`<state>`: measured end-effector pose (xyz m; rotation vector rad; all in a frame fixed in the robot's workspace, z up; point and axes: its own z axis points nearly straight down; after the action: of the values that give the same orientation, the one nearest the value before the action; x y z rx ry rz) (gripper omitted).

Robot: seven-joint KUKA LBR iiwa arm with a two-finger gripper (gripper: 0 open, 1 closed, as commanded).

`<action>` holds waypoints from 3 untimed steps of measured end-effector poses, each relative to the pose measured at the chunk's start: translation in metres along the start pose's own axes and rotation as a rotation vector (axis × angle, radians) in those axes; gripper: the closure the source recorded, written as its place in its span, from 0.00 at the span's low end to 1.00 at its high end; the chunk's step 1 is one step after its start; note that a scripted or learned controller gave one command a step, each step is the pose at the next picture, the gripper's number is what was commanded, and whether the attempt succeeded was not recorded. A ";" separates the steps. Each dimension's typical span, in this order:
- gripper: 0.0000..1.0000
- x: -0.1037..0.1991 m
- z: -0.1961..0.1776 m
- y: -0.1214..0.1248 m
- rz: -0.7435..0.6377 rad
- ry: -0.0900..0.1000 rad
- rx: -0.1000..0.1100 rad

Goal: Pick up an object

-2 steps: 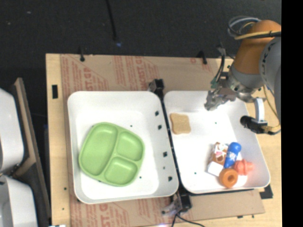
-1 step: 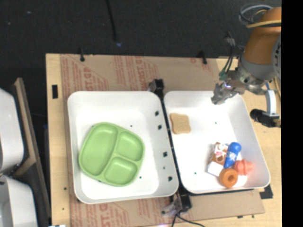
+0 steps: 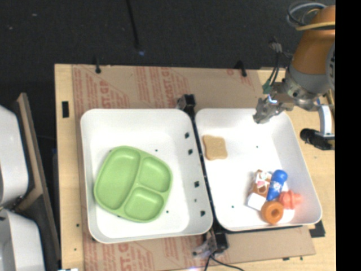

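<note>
I've got the gripper (image 3: 264, 116) parked over the right bin's (image 3: 237, 208) far rim holding nothing, can't tell its state, so I'm at the approach step and next need to come down onto the cracker (image 3: 215, 147), near its lower left.

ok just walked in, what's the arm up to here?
Pick attempt, nothing grabbed yet. The gripper hangs over the far edge of the right bin, apart from everything in it. A tan bread-like slice lies alone near that bin's left wall; a small cluster sits in its near right corner: an orange ring, a blue bottle and a red piece. The left bin holds a green divided plate.
</note>
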<state>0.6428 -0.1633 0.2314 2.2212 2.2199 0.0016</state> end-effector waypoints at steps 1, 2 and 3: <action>1.00 0.054 0.000 -0.018 -0.004 0.001 0.000; 1.00 0.102 0.006 -0.049 -0.003 0.001 0.002; 1.00 0.144 -0.005 -0.066 -0.004 0.001 0.000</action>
<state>0.5770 -0.0193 0.2361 2.2177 2.2246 0.0024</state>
